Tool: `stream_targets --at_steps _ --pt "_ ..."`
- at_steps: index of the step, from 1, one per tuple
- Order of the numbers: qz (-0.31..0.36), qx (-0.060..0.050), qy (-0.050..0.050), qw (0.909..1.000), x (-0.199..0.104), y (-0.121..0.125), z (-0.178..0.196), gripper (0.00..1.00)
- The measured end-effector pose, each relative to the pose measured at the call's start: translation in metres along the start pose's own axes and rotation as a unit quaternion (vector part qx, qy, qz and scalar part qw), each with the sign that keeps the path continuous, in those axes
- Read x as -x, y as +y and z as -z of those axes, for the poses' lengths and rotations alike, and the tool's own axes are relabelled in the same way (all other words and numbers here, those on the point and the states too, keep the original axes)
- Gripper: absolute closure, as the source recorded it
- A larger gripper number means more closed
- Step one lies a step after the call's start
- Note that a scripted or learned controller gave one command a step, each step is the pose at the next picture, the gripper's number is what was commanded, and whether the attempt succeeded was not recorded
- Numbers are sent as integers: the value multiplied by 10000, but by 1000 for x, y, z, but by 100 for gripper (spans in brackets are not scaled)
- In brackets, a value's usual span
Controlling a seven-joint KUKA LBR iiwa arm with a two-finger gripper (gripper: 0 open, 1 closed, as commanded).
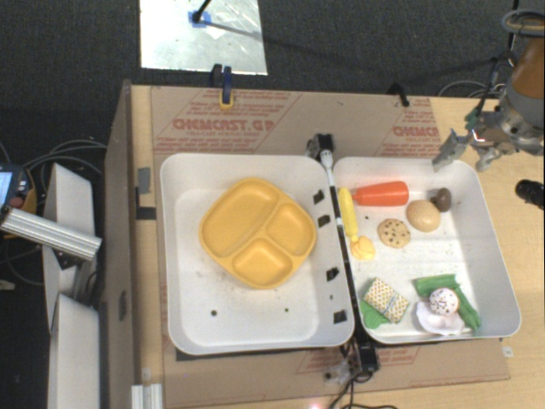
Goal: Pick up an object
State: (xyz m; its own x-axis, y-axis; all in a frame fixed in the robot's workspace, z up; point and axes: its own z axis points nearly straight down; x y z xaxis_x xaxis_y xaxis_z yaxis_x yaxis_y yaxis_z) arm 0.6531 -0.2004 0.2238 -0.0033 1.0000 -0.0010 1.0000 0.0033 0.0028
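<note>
Grey hand (467, 150) above right bin (490, 228)

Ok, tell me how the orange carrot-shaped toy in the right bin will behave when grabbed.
The orange carrot-shaped toy looks smooth and rounded, so it may roll or slip. It tapers toward one end, so a grasp there could probably squeeze it out. It seems rigid plastic, likely light.

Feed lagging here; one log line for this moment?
two-finger gripper: open, holding nothing | above right white bin far corner | orange carrot toy: in bin
</note>
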Motion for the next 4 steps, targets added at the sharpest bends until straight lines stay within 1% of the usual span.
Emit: stream_targets --at_steps 1,2,3,4 --pt "37 -23 23 10000 -76 -4 -51 0" --pt "-14 -40 13 10000 -71 -45 -144 0" --pt "-15 -230 -26 9997 -98 6 -139 0" --pt "-36 -293 -25 9996 -94 2 -131 100"
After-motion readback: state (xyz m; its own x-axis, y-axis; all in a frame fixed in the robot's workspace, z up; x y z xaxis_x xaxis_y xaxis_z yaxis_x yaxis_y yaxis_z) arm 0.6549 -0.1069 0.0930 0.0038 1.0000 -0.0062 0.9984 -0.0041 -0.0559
